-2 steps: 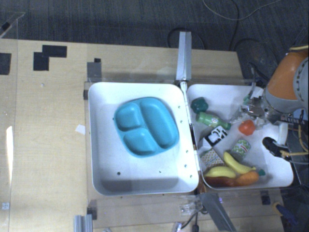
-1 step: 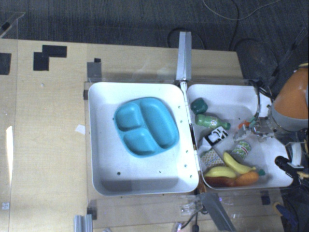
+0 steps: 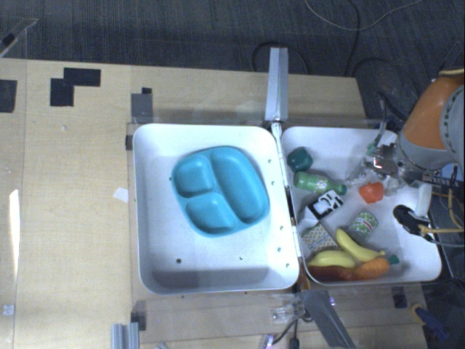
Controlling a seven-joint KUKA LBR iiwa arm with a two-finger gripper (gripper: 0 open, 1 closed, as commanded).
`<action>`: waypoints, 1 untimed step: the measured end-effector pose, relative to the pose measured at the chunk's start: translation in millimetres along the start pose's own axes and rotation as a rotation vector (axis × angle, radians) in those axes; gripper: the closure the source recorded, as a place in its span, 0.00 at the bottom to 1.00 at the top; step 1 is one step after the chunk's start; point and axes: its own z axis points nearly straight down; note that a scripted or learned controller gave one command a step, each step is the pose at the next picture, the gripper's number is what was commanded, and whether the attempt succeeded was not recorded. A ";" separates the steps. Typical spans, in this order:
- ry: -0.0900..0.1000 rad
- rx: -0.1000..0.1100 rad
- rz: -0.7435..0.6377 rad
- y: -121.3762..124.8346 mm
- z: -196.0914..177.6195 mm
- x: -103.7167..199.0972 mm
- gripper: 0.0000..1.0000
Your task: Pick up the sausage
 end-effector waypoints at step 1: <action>0.000 -0.001 0.004 -39.4 -1.2 -4.9 0.00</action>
